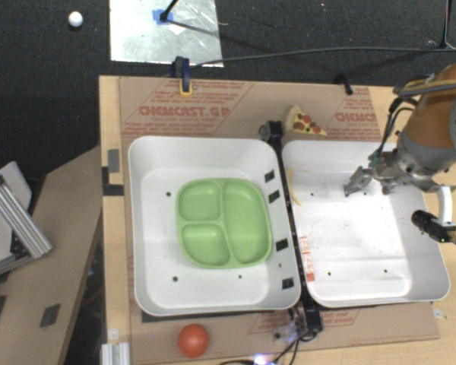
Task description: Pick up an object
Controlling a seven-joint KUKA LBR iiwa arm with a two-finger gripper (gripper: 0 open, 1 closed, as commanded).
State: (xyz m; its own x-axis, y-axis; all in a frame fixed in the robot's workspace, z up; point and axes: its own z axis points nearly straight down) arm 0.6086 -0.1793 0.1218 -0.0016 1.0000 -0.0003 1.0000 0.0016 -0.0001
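The flat brown cardboard sheet (213,105) covers the bench across the middle of the frame and seems laid there as a base to keep both bins seated; red print on it reads "CHEMCAST GP" at upper centre, repeated partly at upper right, with smaller lines beneath too fine to read. On it sit the two shallow white plastic bins, side by side and touching along a black clipped seam. The left bin (156,204) holds the likeliest thing to pick, a pale green divided plastic plate (223,221) with three compartments, lying flat at its centre where a downward reach could get at it. The right bin (365,272) shows only bare floor with faint scuffs and some red marking by the seam that I cannot read. The grey arm with its orange band (433,128) enters from the right edge and hangs over the right bin's upper part, well apart from the plate. Its two-finger gripper (357,182) points toward frame left, low over the bin floor; whether the jaws stand apart or together I cannot tell, and nothing shows between them. A crinkled silver foil sheet (166,20) lies at upper left. Smaller things rest outside the bins: a toy pizza slice (305,122) beyond the seam, an orange-red ball (192,340) at the bottom edge, a small white ball (76,19) at far upper left.
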